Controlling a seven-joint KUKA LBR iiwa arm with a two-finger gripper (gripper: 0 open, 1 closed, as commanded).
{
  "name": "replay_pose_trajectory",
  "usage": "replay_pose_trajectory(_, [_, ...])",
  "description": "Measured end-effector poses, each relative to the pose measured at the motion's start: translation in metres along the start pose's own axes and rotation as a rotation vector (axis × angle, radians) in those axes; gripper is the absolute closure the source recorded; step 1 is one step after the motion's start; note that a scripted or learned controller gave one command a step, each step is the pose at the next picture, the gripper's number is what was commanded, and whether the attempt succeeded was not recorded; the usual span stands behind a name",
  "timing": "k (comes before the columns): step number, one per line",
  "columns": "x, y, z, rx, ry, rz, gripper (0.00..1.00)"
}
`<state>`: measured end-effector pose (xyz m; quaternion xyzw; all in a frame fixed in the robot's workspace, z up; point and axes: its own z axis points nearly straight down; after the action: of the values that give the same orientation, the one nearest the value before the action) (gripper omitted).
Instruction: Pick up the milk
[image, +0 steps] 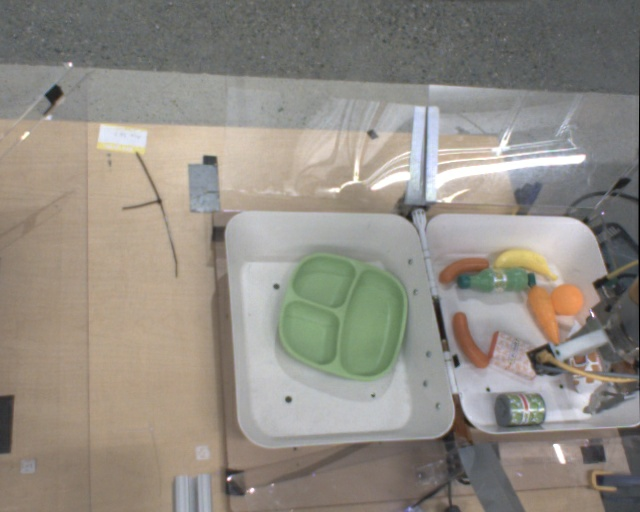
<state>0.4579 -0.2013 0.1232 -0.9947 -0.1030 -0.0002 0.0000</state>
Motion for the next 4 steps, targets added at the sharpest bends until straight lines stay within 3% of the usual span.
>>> replay_pose_trajectory(1, [-0.012,0.058,-0.043,-0.002,0.001,-0.028,0.00])
replay_pose_trajectory(3, [-0.012,0.057,-0.042,-0.001,0.001,-0.030,0.00])
replay_pose_trajectory(4, [-0.011,0.058,-0.053,-0.002,0.001,-0.036,1.00])
